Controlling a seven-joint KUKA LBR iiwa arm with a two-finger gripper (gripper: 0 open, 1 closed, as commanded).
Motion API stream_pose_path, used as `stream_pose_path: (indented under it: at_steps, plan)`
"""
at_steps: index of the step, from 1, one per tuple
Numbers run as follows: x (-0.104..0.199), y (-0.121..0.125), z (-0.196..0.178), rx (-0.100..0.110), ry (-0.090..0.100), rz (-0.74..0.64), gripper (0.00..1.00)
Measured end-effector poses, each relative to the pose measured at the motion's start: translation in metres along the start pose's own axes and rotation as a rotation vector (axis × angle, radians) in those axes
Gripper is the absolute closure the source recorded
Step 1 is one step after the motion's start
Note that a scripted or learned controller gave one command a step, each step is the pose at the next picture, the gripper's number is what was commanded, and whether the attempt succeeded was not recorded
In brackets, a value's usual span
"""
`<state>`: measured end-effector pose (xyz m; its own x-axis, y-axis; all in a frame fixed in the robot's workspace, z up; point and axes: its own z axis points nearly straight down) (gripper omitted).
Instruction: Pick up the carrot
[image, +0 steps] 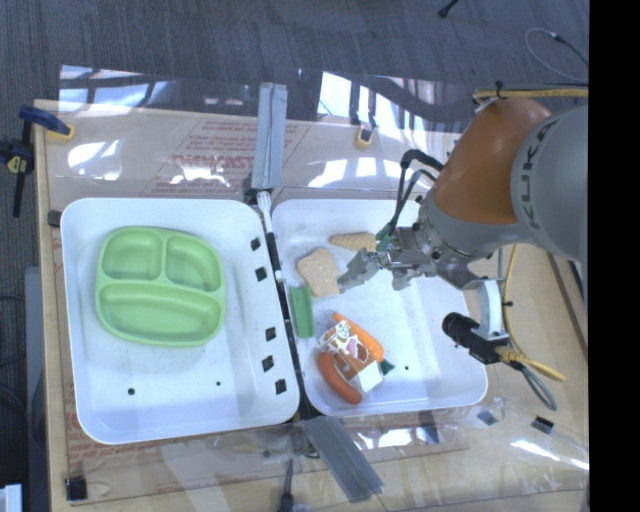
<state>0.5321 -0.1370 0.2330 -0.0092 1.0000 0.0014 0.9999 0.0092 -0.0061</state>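
Note:
The carrot is an orange piece lying in the right bin, toward its front, partly under a white printed wrapper. It touches a reddish sausage just in front of it. My gripper hovers over the middle of the right bin, behind and slightly right of the carrot and apart from it. It is open, with nothing between its fingers; the left fingertip points toward a slice of bread.
A tan cracker lies behind the gripper, and a green stick lies along the right bin's left wall. The left bin holds a green divided plate. Cables and a black fitting hang by the right bin's right rim.

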Motion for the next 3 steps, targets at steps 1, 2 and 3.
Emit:
stream_pose_path:
  at_steps: [1,2,3]
  plan:
    - [-0.038,-0.027,0.121,-0.021,-0.002,-0.121,0.00]
    - [-0.038,-0.023,0.108,-0.028,-0.005,-0.129,1.00]
    - [-0.038,-0.055,0.037,-0.005,-0.002,-0.273,1.00]
